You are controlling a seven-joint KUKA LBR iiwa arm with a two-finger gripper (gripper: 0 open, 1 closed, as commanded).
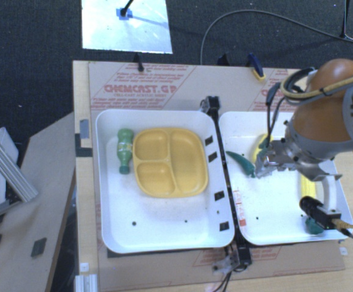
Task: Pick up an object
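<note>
My gripper (260, 168) hangs low over the right bin (267, 230), near its left-middle. A dark green curved piece (241, 162) lies just left of the gripper, touching or almost touching it. A yellow object (262, 143) peeks out behind the gripper, mostly hidden by it. Another yellow item (307, 189) and a small teal one (313, 226) lie at the bin's right side, partly covered by the arm. In the left bin (112, 224) sit a yellow divided plate (169, 162) and a green bottle (124, 151) lying beside the plate's left edge.
A black divider (222, 175) runs between the two bins. The grey and orange arm (328, 111) covers the upper right of the right bin. A shiny metal sheet (124, 17) lies on the floor beyond the bench.
</note>
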